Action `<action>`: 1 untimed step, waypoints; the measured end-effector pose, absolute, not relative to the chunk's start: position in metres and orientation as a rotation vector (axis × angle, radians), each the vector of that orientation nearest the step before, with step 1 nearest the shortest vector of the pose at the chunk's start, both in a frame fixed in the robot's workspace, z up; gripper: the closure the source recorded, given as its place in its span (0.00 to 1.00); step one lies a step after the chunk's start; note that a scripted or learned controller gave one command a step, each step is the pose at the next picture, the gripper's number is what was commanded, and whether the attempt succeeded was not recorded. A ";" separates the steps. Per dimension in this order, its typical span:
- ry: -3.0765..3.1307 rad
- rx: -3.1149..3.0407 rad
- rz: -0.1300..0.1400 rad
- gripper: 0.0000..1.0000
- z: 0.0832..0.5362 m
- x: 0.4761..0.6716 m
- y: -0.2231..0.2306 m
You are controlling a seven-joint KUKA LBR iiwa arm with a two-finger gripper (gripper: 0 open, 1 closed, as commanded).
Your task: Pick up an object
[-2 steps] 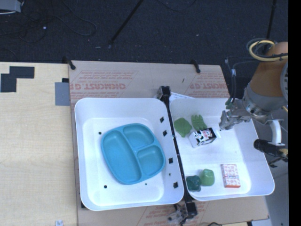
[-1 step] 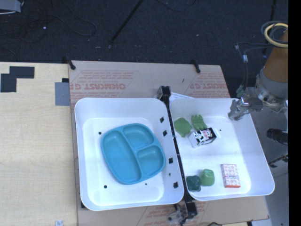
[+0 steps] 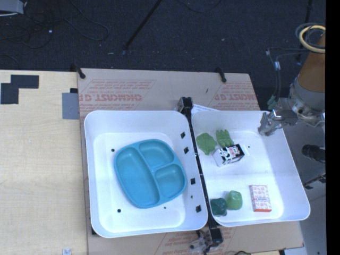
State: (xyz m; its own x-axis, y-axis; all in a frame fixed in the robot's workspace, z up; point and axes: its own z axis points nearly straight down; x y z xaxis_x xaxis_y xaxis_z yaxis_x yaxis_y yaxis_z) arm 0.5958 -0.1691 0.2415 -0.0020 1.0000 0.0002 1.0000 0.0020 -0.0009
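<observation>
Camera view, single moment, entry for the pick attempt.

Tool (image 3: 270, 123): grey metal two-finger end of the arm, at the right bin's upper right edge, over or just beside the rim. Whether it is apart or together I cannot tell; it is small and seen at a slant. Nothing shows between its tips, and it appears to touch none of the loose items.

Arm (image 3: 311, 73): grey body with an orange band above the wrist, entering from the right.

Right shallow white plastic bin (image 3: 289, 158), contents:
- black-and-white printed small carton (image 3: 229, 154), tilted, nearest the tool though apart from it;
- two flat green leaf-like pieces, one (image 3: 206, 142) by the divider, one (image 3: 223, 137) just beside the carton;
- small red-and-white printed box (image 3: 260, 198), lying flat near the bin's lower right;
- light green rounded piece (image 3: 234, 200) touching a dark green lump (image 3: 218, 206).

Left shallow white plastic bin (image 3: 101, 137): one blue three-compartment plastic tray (image 3: 150, 172).

Surface (image 3: 37, 163): pale wood, with a brown cardboard sheet (image 3: 133, 92) under both bins.

Step, by judgement: approach, no item yet chosen or lifted. The next move calls for travel inward over one object, probably the carton, then a straight descent with the fingers spread wide enough to straddle it.
</observation>
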 end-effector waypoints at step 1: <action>-2.225 -2.215 0.000 1.00 0.240 0.611 -0.121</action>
